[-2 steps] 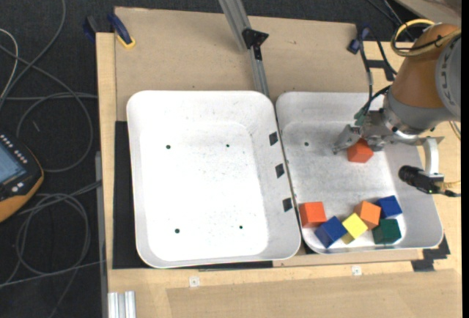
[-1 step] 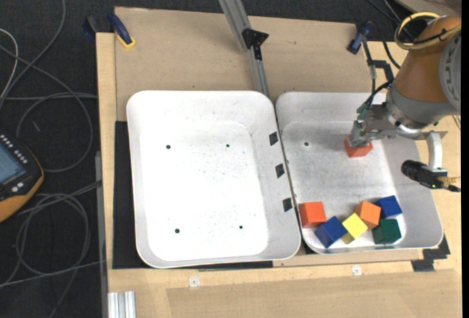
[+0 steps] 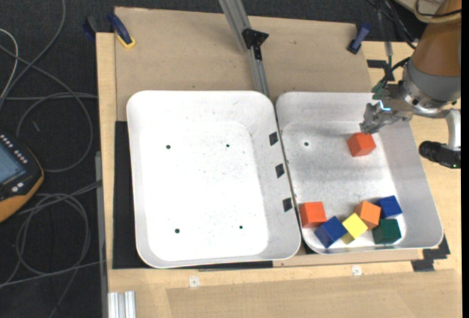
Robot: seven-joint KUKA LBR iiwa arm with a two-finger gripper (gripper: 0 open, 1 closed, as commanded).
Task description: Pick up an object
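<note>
- Orange-red cube (image 3: pixel 361 144) sits in the right bin (image 3: pixel 410 163), just below the gripper (image 3: pixel 374 119); whether it is pinched, or how the gripper stands, I cannot tell.
- Left bin (image 3: pixel 146 163) lies alongside on the plywood bench (image 3: pixel 183 53).
- Cables (image 3: pixel 44 155) trail over dark carpet.

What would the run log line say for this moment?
arm: over right bin | gripper: above orange-red cube | six cubes at near edge
</note>
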